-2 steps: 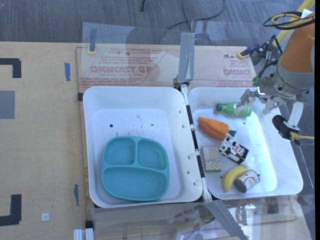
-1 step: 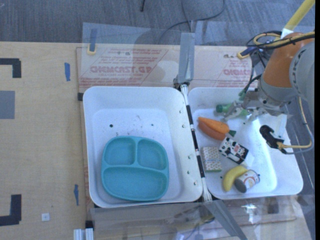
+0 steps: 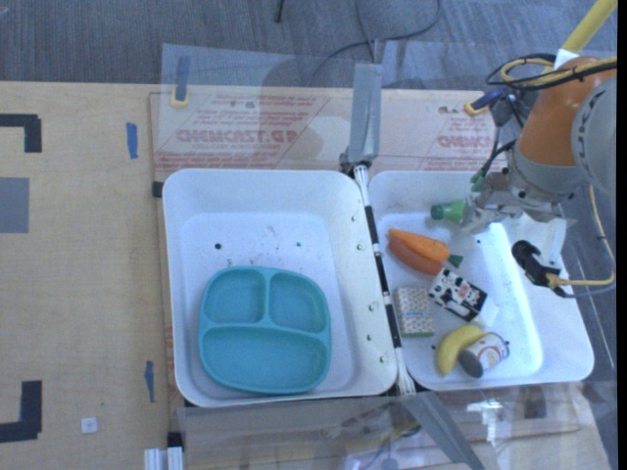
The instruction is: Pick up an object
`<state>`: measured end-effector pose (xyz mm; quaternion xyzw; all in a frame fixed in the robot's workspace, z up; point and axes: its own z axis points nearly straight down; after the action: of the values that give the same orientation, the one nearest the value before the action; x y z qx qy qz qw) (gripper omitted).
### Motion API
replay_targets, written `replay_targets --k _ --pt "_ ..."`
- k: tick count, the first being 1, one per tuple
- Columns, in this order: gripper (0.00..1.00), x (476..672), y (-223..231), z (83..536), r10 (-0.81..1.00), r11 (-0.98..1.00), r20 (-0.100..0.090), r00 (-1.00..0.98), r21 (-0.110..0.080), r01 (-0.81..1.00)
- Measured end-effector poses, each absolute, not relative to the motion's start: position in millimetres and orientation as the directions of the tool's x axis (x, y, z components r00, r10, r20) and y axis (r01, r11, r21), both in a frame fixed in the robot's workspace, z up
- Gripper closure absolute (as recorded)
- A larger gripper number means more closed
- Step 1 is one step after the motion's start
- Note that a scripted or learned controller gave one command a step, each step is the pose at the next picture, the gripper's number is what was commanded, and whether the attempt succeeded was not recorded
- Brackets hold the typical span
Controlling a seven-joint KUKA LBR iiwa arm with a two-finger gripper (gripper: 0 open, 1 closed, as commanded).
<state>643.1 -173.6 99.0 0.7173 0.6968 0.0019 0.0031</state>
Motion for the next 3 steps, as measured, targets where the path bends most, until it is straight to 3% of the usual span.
replay_targets --k 1,2,3 --pt "0.00 642.7 -172.9 98.5 1.000 -0.029 0.000 0.029 0.004 1.000" --pt "0.00 649.0 -164.1 212.9 0.998 -0.058 -0.001 0.058 0.004 0.998" --pt "0.00 634.9 -139.7 96.0 0.997 0.082 -0.001 -0.082 0.005 0.997"
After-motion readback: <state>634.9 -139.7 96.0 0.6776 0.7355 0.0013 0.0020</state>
